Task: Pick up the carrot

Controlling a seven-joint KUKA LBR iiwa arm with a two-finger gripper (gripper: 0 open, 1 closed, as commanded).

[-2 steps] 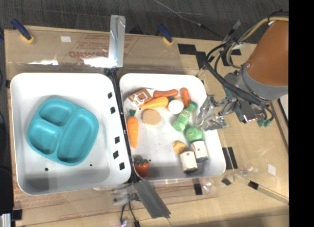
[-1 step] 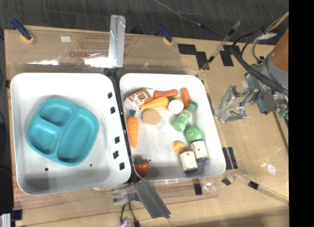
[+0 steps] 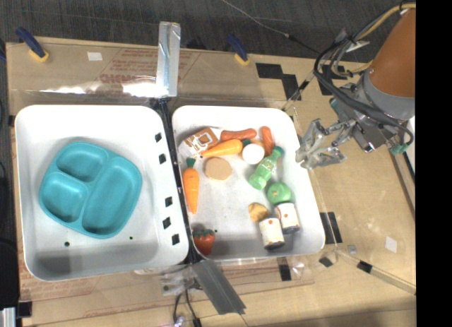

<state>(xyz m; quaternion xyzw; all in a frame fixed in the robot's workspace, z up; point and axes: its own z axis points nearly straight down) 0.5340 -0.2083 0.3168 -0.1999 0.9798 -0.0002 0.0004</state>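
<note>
An orange carrot (image 3: 191,190) with a green top lies lengthwise against the left wall of the right bin (image 3: 308,198). A second orange, carrot-like piece (image 3: 224,148) lies slanted near the bin's back. My gripper (image 3: 321,152) hangs outside the right bin, just past its right rim and well to the right of both orange pieces. It is open, with nothing between the fingers (image 3: 309,150).
The right bin also holds a green bottle (image 3: 265,169), a white egg (image 3: 253,153), a tan disc (image 3: 218,169), a green pepper (image 3: 278,192), two small cans (image 3: 270,232), reddish sausages (image 3: 238,135) and a red fruit (image 3: 203,239). A teal divided plate (image 3: 90,188) sits in the left bin (image 3: 28,135).
</note>
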